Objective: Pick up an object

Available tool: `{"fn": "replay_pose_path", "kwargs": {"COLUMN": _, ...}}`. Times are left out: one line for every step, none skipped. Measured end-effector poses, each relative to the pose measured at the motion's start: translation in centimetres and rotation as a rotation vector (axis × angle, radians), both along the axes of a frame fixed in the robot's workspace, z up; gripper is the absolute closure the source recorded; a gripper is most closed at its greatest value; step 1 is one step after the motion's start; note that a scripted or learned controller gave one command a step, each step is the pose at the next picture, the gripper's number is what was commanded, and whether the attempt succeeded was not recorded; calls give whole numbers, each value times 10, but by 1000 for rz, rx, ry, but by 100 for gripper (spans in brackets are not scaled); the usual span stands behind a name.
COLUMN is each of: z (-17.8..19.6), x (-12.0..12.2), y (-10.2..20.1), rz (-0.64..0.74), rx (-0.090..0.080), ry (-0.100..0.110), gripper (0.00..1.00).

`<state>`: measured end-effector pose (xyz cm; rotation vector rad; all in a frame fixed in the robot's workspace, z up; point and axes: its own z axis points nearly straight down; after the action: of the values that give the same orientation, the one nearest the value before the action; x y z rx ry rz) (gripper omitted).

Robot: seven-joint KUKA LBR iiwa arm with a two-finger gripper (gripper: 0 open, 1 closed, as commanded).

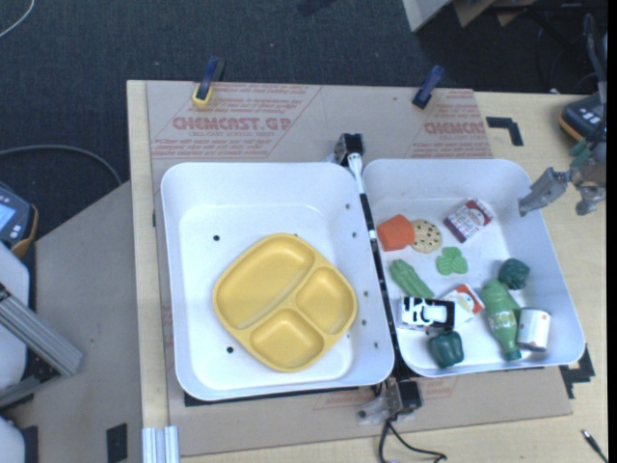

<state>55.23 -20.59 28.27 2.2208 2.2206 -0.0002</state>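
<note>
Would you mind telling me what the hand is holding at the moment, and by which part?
Nothing is held: the hand sits at the right bin's far right rim, apart from the toys.

A yellow tray with three compartments is seen in the left bin. Both bins are carried on a tabletop covered with brown printed board. Two clamps are fixed at its far edge. Dark carpet is seen beyond, with a cable across it.
</note>
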Motion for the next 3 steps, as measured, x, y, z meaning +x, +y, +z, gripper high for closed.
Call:
{"fn": "replay_pose_path", "kwargs": {"z": -60, "x": -8, "y": 0, "rz": -1, "rx": 3, "ry": 7, "gripper": 0}}
{"fn": "replay_pose_path", "kwargs": {"z": -121, "x": -16, "y": 2, "rz": 0, "rx": 4, "ry": 9, "gripper": 0}}
{"fn": "replay_pose_path", "kwargs": {"z": -165, "x": -16, "y": -2, "rz": 0, "rx": 2, "ry": 6, "gripper": 0}}
